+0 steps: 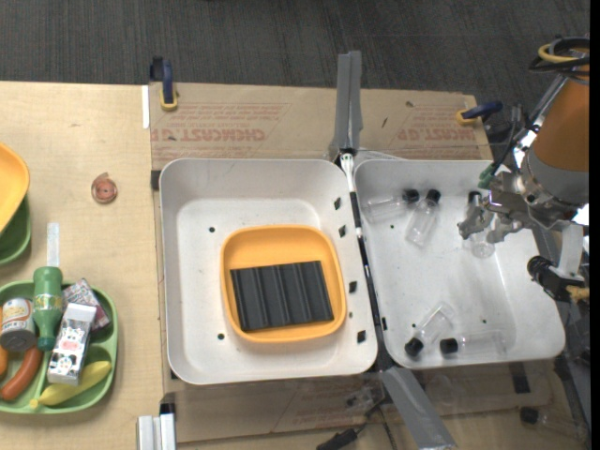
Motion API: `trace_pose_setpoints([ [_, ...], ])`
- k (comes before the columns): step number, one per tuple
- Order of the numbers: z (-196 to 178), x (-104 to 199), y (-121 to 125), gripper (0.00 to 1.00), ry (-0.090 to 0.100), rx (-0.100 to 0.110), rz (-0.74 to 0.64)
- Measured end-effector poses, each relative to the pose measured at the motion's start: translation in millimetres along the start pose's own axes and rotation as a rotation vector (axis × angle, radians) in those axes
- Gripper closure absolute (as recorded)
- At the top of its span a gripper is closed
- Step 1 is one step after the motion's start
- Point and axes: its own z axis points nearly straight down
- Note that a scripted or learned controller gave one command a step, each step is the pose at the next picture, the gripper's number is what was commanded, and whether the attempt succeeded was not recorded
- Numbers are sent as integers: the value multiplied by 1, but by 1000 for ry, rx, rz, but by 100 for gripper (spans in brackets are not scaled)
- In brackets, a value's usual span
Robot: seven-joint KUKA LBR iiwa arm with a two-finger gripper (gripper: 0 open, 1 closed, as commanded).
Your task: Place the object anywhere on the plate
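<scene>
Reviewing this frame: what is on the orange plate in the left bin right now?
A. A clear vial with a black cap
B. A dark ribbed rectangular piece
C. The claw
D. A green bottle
B: a dark ribbed rectangular piece lies on the orange plate in the left bin, while the clear vials sit in the right bin, where the claw is.

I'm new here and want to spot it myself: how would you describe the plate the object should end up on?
Find the left white bin of the two. In its middle lies the orange plate, squarish with rounded corners. A dark ribbed insert covers its centre, unlike the clear vials in the right bin.
</scene>
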Motion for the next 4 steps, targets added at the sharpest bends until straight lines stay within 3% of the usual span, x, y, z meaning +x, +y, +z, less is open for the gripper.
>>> trace_pose_setpoints([
  [1, -29, -7, 70, 100, -1, -3, -309],
  [2, 5, 8, 36, 100, 1, -1, -377],
  [3, -21, 35, 103, 100, -1, -5, -566],
  [4, 36, 33, 29, 100, 1, -2, -604],
])
